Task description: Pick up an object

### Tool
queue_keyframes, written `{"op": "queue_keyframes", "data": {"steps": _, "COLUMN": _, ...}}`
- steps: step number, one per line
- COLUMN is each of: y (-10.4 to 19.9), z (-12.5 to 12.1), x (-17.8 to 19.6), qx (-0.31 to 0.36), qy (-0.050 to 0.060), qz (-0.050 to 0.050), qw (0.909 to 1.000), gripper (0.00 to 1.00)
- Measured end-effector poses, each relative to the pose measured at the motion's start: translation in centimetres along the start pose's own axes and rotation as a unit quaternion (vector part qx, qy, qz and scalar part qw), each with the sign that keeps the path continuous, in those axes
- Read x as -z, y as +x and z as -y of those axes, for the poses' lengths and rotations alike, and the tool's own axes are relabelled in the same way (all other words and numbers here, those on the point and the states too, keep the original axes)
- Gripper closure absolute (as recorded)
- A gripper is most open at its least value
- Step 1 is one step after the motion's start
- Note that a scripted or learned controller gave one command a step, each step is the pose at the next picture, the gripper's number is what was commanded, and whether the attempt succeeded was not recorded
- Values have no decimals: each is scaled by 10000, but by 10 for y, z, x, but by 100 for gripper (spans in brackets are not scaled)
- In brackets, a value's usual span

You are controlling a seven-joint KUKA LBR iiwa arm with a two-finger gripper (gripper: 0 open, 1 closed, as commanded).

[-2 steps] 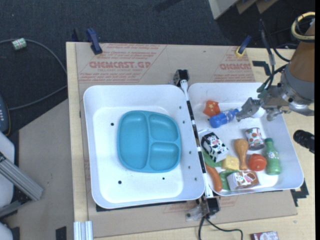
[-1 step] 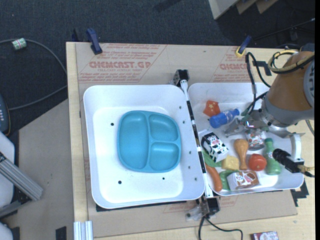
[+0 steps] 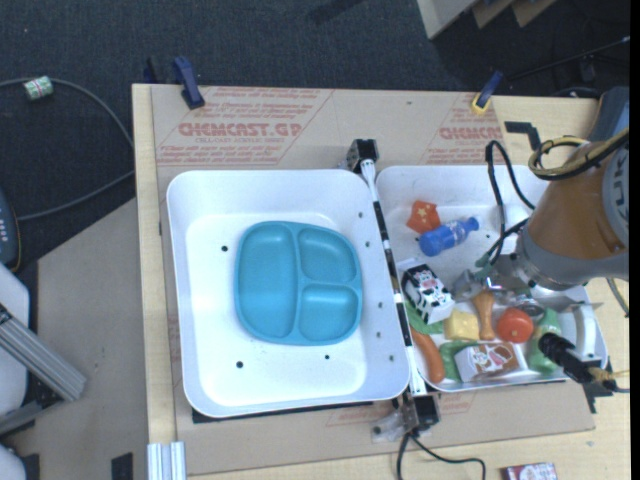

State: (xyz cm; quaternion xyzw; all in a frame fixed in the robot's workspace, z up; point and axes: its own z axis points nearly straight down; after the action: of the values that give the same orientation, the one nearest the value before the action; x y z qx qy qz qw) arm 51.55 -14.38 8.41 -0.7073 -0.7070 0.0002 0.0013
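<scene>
Lowered into the right bin (image 3: 455,178), amid the toy clutter: gripper (image 3: 487,290), finger state impossible to tell. Directly beneath the tips, touching or nearly so, an orange carrot-like toy (image 3: 485,318), long axis running toward the bin's near edge; red tomato (image 3: 516,325) just beside.

- The tan cardboard sheet (image 3: 250,128) under the white bins carries red print, "CHEMCAST GP", at upper left.
- The same red print starts again at upper right, cut off.
</scene>
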Motion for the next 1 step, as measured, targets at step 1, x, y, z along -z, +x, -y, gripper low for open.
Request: {"op": "queue_keyframes", "data": {"steps": 1, "y": 0, "z": -1, "x": 10, "qx": -5, "qy": -13, "qz": 3, "qw": 10000, "gripper": 100}}
